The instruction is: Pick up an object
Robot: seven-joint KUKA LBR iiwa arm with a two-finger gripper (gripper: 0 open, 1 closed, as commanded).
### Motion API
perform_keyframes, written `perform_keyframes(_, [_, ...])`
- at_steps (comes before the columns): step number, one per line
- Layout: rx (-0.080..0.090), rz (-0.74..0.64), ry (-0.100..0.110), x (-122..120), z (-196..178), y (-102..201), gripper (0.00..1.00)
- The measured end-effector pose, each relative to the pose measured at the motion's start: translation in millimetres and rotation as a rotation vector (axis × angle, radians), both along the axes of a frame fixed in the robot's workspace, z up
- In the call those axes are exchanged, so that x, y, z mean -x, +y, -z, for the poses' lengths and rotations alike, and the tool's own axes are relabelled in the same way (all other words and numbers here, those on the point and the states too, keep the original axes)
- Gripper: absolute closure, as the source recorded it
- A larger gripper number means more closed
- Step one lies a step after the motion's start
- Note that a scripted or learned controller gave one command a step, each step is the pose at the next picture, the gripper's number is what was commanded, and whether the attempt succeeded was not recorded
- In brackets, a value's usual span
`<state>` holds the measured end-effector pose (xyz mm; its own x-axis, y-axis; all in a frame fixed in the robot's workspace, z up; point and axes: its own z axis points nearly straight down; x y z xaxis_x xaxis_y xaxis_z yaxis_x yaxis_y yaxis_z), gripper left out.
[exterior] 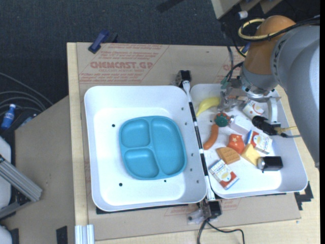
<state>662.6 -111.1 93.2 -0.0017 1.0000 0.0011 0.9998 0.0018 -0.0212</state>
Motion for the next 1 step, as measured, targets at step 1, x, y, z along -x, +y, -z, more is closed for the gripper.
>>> perform_keyframes(1, [0.002,0.0,0.002,0.6,0.3,-0.9,0.0])
